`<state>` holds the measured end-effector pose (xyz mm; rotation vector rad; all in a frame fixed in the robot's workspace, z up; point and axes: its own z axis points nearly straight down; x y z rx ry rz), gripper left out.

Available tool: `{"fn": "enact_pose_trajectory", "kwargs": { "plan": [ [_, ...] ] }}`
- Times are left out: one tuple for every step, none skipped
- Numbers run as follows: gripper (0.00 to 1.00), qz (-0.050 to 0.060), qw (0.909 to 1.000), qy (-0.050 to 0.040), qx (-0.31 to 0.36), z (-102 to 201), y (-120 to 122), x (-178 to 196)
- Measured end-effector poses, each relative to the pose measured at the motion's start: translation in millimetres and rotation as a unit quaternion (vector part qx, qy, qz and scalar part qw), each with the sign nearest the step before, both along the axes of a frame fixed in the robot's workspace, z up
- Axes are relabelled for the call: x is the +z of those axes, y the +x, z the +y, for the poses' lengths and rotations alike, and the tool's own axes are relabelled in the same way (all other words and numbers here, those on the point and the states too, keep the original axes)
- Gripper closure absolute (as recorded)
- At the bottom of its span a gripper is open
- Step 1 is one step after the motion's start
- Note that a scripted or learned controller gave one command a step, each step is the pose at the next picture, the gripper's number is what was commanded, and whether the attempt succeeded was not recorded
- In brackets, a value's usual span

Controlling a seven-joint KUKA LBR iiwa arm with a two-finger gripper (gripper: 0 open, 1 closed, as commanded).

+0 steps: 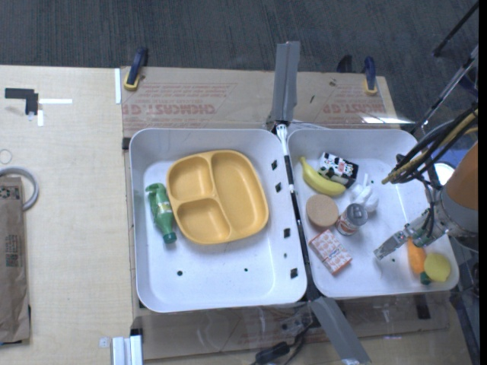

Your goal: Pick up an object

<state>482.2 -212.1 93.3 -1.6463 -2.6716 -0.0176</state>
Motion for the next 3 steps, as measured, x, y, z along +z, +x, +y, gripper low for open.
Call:
{"fn": "enact_pose_trajectory", "kwargs": {
  "plan": [
    [0.00, 0.000, 1.0000, -0.0001, 0.000, 0, 0, 0],
    [0.00, 0.000, 0.9913, -0.0068, 0.131, -10, -4, 51],
    [0.00, -0.007, 0.9820, -0.0093, 0.189, -1, 56, 8]
  ]
}}
